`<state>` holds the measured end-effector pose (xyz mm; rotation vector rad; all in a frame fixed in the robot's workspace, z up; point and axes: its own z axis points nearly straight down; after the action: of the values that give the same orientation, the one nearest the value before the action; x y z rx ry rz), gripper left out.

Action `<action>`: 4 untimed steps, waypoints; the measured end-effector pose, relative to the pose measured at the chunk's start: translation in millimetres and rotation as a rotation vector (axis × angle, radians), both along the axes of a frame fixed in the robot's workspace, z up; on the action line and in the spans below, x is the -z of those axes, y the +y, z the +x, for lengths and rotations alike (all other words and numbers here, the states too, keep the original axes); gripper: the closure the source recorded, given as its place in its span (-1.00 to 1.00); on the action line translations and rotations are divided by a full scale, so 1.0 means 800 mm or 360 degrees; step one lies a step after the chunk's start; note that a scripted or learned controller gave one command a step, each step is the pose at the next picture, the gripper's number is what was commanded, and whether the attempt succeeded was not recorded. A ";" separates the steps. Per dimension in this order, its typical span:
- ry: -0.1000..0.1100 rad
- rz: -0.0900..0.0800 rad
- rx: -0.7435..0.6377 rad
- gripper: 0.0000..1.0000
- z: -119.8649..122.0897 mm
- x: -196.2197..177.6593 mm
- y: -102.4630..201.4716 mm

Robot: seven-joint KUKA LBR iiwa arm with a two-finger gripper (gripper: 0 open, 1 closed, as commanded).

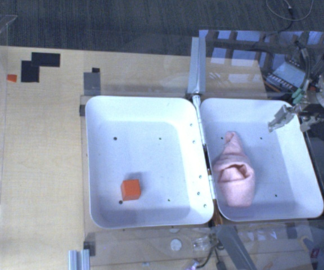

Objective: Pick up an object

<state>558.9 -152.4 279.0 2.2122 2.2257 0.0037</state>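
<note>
Camera view: my gripper (280, 121) hangs over the right bin's (297, 207) far right part, nothing between its fingers; whether it is released or clenched I cannot tell. Pink cloth (234, 173) lies bunched by that bin's left wall. Orange block (131, 189) sits in the left bin (100, 151), near front.

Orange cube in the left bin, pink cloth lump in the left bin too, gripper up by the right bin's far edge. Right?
Not quite. The camera view shows the pink cloth lump in the right bin; the orange cube and gripper are as stated.
</note>
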 end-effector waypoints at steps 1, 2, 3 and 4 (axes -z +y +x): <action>0.0001 0.0001 -0.0050 -1.00 0.004 0.123 0.046; -0.0020 -0.0005 -0.0478 -1.00 0.010 0.234 0.059; -0.0020 -0.0004 -0.0307 -1.00 0.078 0.235 0.065; -0.0020 -0.0005 -0.0376 -1.00 0.003 0.234 0.053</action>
<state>561.0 -110.2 91.8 1.9277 2.4623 0.0147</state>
